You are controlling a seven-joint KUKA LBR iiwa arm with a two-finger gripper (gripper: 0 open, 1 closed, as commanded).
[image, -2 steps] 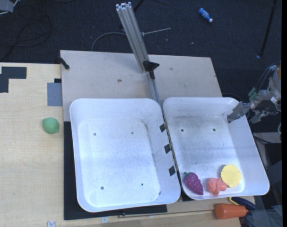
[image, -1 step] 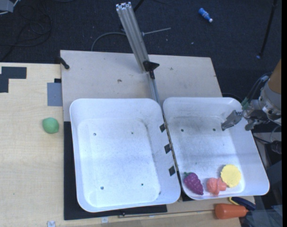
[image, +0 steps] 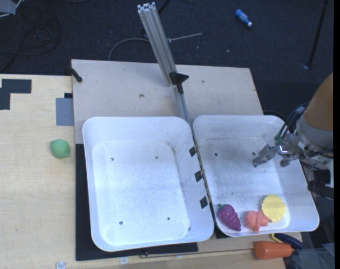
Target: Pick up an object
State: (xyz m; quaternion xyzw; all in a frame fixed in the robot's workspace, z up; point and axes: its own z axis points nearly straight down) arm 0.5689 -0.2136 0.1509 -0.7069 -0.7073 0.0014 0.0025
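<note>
over right bin (image: 237,129), near its right wall, gripper (image: 269,157) hangs with fingers apart, nothing between them. purple grapes (image: 229,217), orange piece (image: 255,219), yellow piece (image: 274,207) lie along near edge, well apart from gripper.

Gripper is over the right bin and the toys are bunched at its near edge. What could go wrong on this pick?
1. The purple grapes, orange toy and yellow toy lie close together, so the fingers may nudge a neighbour or catch two.
2. They sit against the right bin's near wall, leaving little room for a finger.
3. The gripper hangs well above them in this view and could close on nothing.
</note>
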